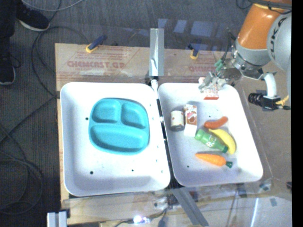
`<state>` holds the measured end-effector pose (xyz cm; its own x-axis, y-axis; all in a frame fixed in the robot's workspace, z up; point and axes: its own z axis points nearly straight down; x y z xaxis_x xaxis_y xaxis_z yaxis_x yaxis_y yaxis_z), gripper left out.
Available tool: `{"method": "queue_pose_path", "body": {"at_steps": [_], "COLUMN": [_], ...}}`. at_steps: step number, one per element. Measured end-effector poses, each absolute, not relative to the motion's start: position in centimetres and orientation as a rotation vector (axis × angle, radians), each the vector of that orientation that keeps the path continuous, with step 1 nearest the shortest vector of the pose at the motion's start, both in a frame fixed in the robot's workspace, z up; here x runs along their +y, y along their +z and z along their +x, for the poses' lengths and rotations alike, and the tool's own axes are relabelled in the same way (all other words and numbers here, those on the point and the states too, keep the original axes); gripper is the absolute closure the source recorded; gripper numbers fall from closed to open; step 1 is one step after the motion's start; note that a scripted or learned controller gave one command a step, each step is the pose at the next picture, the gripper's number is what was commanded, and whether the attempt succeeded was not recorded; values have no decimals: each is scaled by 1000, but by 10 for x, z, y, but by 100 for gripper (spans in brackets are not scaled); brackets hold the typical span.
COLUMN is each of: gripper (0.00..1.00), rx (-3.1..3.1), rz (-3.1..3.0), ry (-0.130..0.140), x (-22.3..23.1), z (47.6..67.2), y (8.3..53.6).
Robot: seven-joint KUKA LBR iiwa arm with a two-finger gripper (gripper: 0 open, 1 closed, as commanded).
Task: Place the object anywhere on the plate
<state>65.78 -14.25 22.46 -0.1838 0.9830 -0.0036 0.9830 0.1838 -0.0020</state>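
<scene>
**Arm waiting over the far edge of the right bin**

The end effector (214, 82) is hanging over the far rim of the right bin (248, 126), next to a small red and white thing (211, 95); I cannot tell if it is gripping anything. The blue plate (119, 125) is sitting in the left bin (71, 141), and nothing is lying on it yet. The things to pick from are lying in the right bin — a small can (177, 119), a little carton (190, 113), a red sausage (216, 122), a green bottle (209, 140), a banana (224, 139) and a carrot (213, 159).

To do this step well, I think the arm should be picking a thing that is lying apart, like the carrot; the bottle and banana are touching, so they look tricky. Then it should be lifting high over the wall between the bins.

The worktop (109, 63) is looking like brown board with yellow clamps (95, 43); the floor (94, 13) is grey carpet with cables (47, 46) trailing over it.
</scene>
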Motion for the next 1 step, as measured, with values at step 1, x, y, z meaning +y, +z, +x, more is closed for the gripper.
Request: {"method": "queue_pose_path", "body": {"at_steps": [1], "gripper": [100], "rx": [2534], "rz": [1861], "ry": [-2], "x": [-73], "z": [630], "y": [190]}}
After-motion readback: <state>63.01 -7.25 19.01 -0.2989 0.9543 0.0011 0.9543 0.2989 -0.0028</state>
